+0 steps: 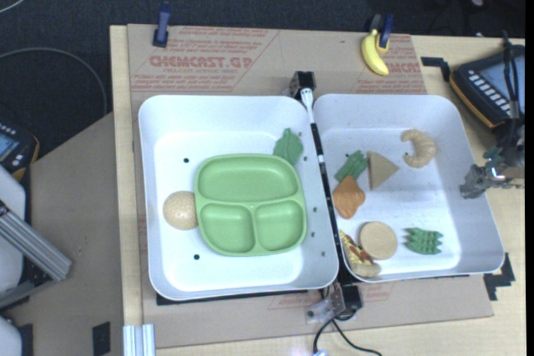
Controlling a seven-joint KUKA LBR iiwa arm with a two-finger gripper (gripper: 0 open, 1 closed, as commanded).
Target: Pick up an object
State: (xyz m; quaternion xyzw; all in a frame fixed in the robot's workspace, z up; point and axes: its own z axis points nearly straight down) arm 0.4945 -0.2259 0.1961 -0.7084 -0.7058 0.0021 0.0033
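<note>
My gripper (479,181) shows as a small grey metal piece at the right rim of the right bin (467,137), level with the bin's middle. Nothing is seen held in it. In that bin lie a tan croissant (419,147), a brown wedge (382,171), an orange carrot with a green top (349,186), a round beige biscuit (378,238), green pea pods (423,241) and a small mixed-colour food piece (359,259). The pea pods and the croissant are the things closest to the gripper, each well apart from it.
The left bin (167,129) holds a green divided tray (250,204), a beige ball (179,210) at its left and a green leaf (289,146). A yellow banana (375,54) lies on the board behind the bins. An orange-and-black device (492,87) sits at the right.
</note>
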